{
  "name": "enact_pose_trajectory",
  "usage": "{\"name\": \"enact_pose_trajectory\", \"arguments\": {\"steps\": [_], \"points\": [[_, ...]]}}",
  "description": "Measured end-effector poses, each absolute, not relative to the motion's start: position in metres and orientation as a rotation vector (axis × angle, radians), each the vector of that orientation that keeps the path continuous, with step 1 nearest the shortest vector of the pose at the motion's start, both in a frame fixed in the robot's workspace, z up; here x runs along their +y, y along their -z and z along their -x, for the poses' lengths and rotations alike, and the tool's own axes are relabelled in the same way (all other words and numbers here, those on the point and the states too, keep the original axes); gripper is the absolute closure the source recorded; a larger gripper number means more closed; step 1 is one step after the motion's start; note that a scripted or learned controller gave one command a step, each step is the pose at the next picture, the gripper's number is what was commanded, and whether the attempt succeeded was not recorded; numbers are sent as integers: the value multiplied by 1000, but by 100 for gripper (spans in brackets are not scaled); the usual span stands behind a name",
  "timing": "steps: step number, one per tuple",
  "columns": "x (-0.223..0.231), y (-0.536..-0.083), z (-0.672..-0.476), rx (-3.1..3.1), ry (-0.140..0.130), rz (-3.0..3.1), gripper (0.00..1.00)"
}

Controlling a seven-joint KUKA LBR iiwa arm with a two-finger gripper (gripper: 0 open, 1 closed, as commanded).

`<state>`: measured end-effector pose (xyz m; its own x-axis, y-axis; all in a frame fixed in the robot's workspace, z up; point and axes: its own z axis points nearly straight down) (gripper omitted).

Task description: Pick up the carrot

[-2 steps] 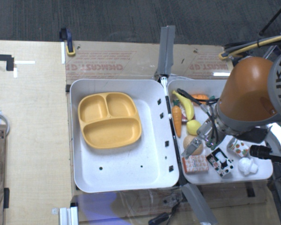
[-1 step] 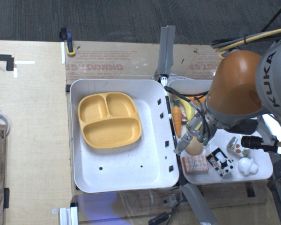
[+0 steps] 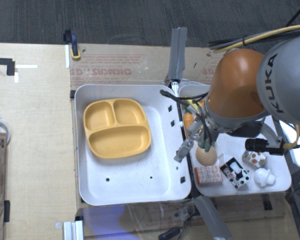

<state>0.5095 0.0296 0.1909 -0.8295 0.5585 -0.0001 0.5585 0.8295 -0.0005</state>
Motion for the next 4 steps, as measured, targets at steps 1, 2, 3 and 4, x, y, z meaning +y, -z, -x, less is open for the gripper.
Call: {"name": "enact_pose_trajectory", "arguments": {"steps": [1, 2, 3, 4], "points": [[60, -191, -484, -3100, 0, 503, 0], [59, -200, -486, -3101, 2, 512, 100], [91, -338, -500, -3137, 0, 188, 100], [85, -315, -500, -3119, 0, 382, 100]]}}
